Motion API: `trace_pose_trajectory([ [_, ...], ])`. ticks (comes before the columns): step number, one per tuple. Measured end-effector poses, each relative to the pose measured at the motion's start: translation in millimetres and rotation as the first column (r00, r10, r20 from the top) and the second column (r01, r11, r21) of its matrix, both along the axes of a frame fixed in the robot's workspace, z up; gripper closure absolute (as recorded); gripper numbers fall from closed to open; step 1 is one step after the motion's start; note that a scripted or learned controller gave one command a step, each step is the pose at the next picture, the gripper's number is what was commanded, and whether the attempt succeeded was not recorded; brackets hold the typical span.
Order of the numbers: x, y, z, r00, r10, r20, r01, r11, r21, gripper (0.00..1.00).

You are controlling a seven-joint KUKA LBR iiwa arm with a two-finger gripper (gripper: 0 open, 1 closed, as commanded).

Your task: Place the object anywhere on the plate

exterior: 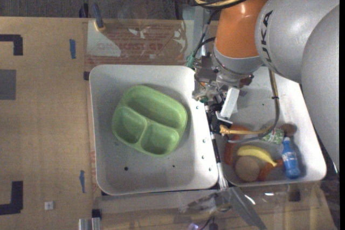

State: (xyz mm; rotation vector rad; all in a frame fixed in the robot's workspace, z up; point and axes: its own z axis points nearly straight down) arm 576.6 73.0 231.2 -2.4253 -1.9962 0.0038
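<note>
1. Where the two white bins meet, the arm (280, 24) is seen reaching in from the right, its orange band lying above the wrist.
2. The pincer (213, 95) is found low over the left edge of the right bin (310, 116), close to the shared wall. Whether its fingers are spread or closed cannot be told, and nothing can be made out between them.
3. A green plate (150, 120) with three compartments is set in the left bin (108, 169), towards its middle and turned at a slant. Nothing is seen lying on it.
4. The loose items are gathered in the near part of the right bin: a banana (257, 154), a brown round fruit (247, 168) just beside it, a small blue bottle (290, 159), and a carrot (240, 130) nearest the pincer.
5. Both bins are carried on a brown bench (43, 116) marked with black and blue tape.
</note>
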Motion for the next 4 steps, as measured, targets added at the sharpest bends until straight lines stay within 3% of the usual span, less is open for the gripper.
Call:
trace_pose_trajectory([
  [1, 1.4, 8.2, -49.4, 0.986, 0.164, -0.004, -0.164, 0.986, 0.002, 1.00],
  [2, 9.5, 2.6, 3.5, 0.996, 0.087, -0.001, -0.087, 0.996, 0.000, 1.00],
  [3, 40.3, 46.4, -55.7, 0.972, 0.235, -0.002, -0.235, 0.972, 0.001, 1.00],
  [4, -4.6, 5.9, 26.2, 0.987, 0.158, -0.001, -0.158, 0.987, 0.000, 1.00],
])
